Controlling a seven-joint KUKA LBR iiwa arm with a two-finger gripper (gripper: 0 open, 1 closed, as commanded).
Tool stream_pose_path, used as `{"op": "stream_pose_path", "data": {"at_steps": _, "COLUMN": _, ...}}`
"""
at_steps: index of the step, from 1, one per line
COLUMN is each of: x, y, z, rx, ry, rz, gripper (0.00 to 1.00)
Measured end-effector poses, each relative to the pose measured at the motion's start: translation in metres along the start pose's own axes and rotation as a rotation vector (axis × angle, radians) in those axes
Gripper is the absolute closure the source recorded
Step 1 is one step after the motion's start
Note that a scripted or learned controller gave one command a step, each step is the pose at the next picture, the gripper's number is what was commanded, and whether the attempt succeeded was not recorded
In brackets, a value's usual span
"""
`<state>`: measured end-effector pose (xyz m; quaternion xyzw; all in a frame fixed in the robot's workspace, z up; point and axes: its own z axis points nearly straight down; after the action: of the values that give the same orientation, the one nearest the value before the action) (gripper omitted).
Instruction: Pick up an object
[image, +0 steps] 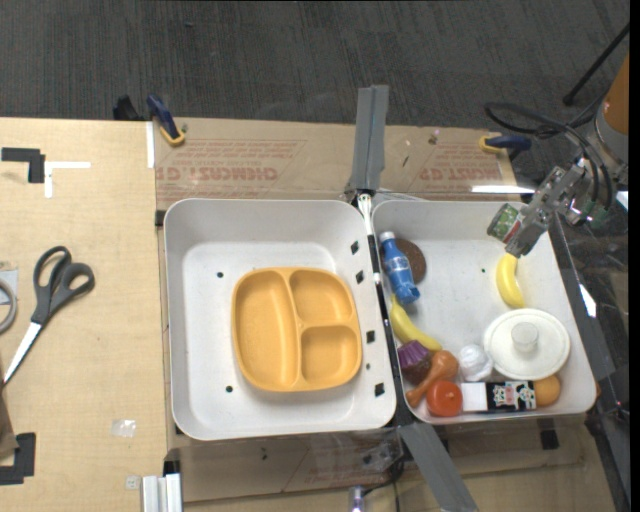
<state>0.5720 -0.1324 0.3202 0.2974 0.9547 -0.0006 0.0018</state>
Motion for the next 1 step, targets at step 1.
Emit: {"op": "stream_pose_path", "data": {"at_steps": 1, "x": 0.0801, "y": -0.0166, "z": 0.0738, "rx": 0.001, "ry": 0.004, "rz": 0.115, "gripper": 1.00}}
